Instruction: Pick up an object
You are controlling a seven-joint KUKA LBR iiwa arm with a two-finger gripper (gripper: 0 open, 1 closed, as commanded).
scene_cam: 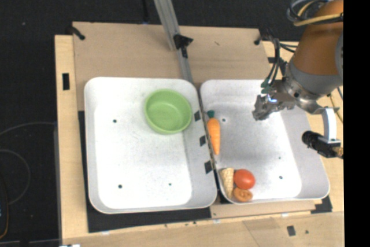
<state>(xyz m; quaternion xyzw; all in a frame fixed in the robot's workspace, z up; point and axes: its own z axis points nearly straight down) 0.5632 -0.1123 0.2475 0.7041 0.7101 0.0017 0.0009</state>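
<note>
- Gripper (263,110): positioned over the upper part of the right bin (300,179), pointing down toward the bin floor; whether it stands wide or narrow cannot be told from this angle, and nothing is seen held in it.
- Arm (315,61): grey with an orange upper section, entering from the right edge, with cables looped above the wrist.
- Carrot (213,134): orange with a green top, lying lengthwise along the left wall of the right bin, well apart from the gripper.
- Tomato (244,178): red, round, in the near left corner of the right bin, touching the pieces beside it.
- Pale yellowish item (228,179): just left of the tomato, against the bin wall; its identity is unclear.
- Small orange-brown item (243,195): directly below the tomato, at the near rim.
- Green bowl (167,111): upright, in the upper right area of the left bin (115,182).
- Desk (127,49): light wood surface carrying both bins side by side.
- Metal rail (163,0): slanting down from the top edge to the junction of the two bins.
</note>
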